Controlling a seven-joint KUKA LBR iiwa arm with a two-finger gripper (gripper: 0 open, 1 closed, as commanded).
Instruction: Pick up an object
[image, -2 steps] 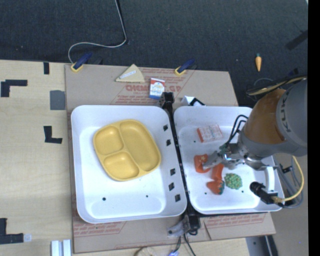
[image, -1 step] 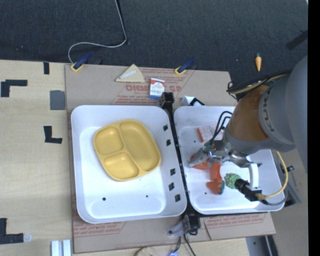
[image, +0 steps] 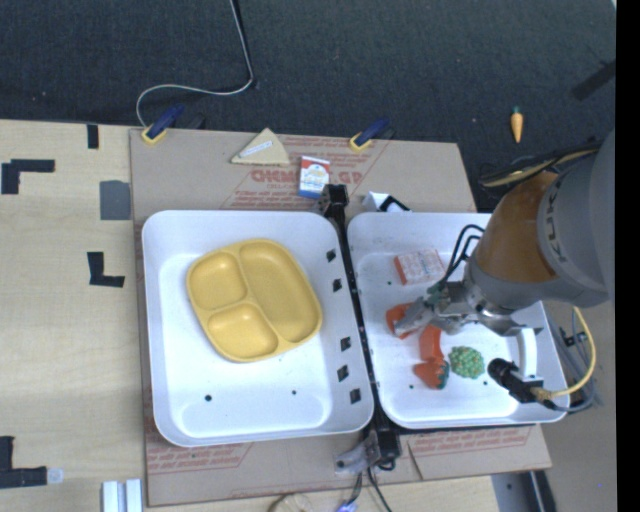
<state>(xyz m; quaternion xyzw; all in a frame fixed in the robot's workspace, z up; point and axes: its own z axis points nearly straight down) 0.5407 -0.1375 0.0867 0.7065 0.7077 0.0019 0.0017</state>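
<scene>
Arm: the grey arm with the orange band reaches in from the right, its gripper (image: 432, 312) low over the right-hand shallow white bin (image: 400, 400).
Fingers: I cannot tell whether they are open or closed; the wrist hides them.
Candidate objects: a red-orange plastic piece (image: 404, 320) lies just beside the gripper tip; a second red-orange piece (image: 431, 358) sits below it, touching or nearly touching a green bumpy ball (image: 466, 361); a pale pink-printed packet (image: 418, 265) lies near the bin's top.
Left bin (image: 240, 410): holds a yellow three-compartment plate (image: 254, 298).
Done: the approach, judging by how near the gripper is.
Left: gripping and lifting; nothing is seen raised off the bin floor.
</scene>
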